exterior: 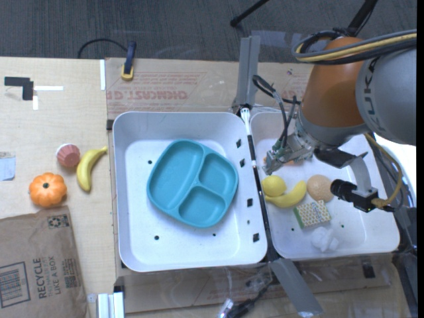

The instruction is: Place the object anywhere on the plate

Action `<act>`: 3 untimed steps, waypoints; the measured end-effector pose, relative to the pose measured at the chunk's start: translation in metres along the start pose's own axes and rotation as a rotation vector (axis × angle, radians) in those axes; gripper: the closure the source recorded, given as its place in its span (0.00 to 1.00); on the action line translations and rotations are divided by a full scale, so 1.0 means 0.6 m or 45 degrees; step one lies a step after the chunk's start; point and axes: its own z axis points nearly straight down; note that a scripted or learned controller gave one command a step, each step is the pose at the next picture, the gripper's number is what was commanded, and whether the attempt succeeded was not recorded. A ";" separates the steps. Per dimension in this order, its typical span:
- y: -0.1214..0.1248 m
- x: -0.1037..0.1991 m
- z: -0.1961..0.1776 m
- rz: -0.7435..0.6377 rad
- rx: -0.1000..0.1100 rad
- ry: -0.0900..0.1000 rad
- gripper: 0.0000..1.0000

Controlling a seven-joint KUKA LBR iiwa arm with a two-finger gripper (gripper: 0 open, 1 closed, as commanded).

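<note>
Clearly we had not yet secured anything: the end effector (pixel 281 156) hung low in the right bin (pixel 371 244), just above the yellow banana (pixel 286 192), and we could not tell its state behind the wrist. The blue plate (pixel 192 183) sat in the left bin (pixel 132 197), bare. Beside the banana lay a tan round fruit (pixel 319 187) and a patterned block (pixel 313 212). We judged a clean pick needed a centred descent on the banana's thick end, clear of the bin wall.

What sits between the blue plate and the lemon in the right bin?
In the camera view, bare bin floor and the two bins' adjoining walls separate the plate from the lemon.
</note>
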 end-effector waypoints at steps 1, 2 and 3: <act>0.073 -0.047 0.014 -0.057 -0.002 -0.001 1.00; -0.048 -0.092 0.014 -0.046 -0.001 0.000 1.00; 0.090 0.015 -0.039 -0.431 -0.005 -0.002 1.00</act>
